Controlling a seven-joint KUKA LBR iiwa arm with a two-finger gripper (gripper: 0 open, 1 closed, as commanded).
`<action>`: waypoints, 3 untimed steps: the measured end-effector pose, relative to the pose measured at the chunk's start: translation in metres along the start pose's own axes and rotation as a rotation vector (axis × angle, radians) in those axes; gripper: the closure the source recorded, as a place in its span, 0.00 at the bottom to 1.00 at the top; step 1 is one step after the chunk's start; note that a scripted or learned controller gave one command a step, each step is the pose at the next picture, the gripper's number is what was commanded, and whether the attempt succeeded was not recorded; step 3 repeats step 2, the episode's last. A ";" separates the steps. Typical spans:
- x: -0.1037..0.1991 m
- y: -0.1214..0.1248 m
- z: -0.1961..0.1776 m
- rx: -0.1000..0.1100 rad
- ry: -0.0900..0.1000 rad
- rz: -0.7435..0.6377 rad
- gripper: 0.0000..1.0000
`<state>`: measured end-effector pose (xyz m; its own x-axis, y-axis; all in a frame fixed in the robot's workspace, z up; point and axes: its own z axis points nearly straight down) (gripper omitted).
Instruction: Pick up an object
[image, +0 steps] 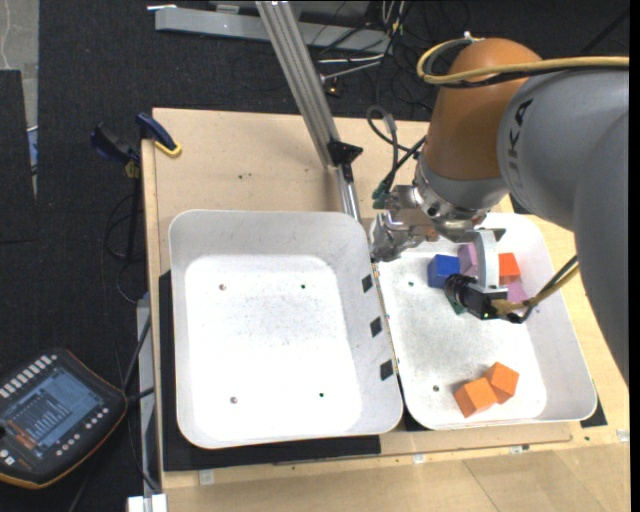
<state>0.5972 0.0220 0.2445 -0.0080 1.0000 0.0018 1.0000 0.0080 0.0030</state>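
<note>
Your gripper (392, 238) hung over the smooth white right bin (560, 400); you couldn't tell its jaws' state. Blocky orange cubes (487, 389) lay near.

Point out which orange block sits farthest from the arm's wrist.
The larger orange block at the right bin's near edge, touching a smaller orange block. A third orange block lies up beside the wrist, by the blue block.

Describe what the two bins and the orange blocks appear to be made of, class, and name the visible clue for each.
Bins: left bin and right bin look like moulded plastic, matt white; rounded rims and corners suggest it. Orange blocks: probably painted wood or foam; flat faces, even colour, no shine. The look leaves that open.
</note>
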 end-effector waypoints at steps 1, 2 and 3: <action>0.044 0.013 0.009 0.002 -0.001 0.001 1.00; 0.041 0.013 0.008 0.003 -0.003 0.005 0.00; 0.041 0.013 0.008 0.003 -0.003 0.005 0.00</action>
